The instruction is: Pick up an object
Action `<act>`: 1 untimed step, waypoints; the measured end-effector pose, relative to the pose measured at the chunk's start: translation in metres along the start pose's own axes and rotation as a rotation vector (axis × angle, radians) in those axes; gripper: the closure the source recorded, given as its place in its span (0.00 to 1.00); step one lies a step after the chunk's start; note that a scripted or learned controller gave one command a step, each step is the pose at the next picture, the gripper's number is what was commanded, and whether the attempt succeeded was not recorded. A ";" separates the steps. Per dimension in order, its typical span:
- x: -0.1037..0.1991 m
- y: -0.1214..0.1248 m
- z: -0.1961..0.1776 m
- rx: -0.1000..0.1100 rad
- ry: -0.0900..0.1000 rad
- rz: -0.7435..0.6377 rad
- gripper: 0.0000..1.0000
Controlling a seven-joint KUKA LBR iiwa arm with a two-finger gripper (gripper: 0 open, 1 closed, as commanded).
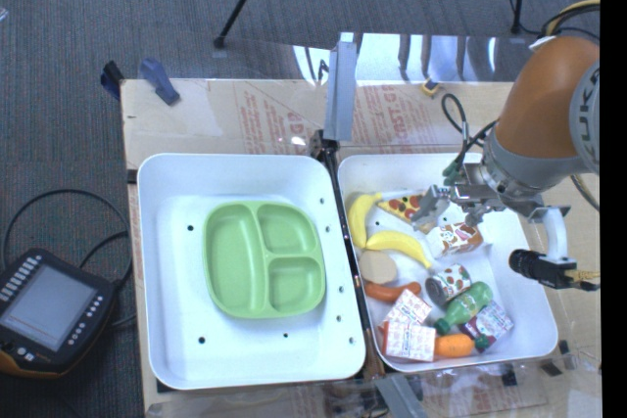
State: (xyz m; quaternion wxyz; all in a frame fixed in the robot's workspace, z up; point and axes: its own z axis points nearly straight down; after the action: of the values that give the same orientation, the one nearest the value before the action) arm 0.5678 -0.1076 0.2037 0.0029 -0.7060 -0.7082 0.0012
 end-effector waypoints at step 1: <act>0.000 0.029 0.104 -0.003 -0.001 0.046 0.00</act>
State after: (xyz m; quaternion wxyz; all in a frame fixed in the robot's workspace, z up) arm 0.5964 -0.1077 0.0995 0.0017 -0.7221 -0.6918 0.0006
